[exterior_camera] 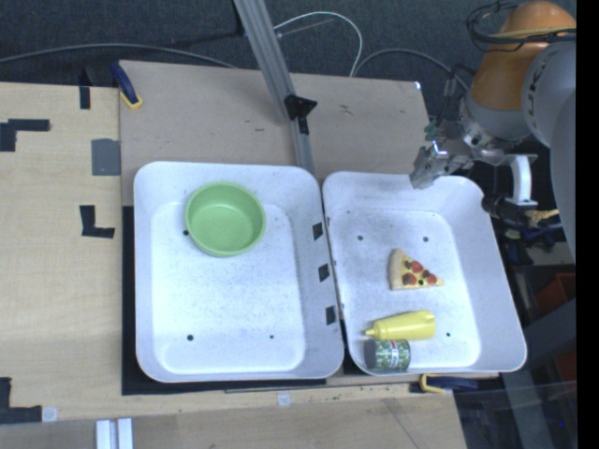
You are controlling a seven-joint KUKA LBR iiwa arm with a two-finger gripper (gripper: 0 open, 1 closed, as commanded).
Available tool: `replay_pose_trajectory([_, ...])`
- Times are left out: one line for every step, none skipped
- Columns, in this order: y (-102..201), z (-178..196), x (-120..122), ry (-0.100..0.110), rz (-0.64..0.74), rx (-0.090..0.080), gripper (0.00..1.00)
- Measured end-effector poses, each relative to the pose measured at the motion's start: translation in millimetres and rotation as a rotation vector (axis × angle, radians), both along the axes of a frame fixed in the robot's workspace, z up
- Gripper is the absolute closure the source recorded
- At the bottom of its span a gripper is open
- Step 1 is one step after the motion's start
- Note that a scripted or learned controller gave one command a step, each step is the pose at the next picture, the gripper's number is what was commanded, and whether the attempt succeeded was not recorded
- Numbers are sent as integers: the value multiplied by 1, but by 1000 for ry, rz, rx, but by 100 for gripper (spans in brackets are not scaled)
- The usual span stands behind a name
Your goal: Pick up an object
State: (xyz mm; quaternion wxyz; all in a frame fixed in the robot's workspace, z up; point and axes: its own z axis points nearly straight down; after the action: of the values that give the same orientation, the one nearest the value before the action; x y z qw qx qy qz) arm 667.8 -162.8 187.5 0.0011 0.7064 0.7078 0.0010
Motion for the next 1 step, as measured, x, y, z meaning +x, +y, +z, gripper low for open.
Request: replay_pose_trajectory([1,24,1,1,0,0,100])
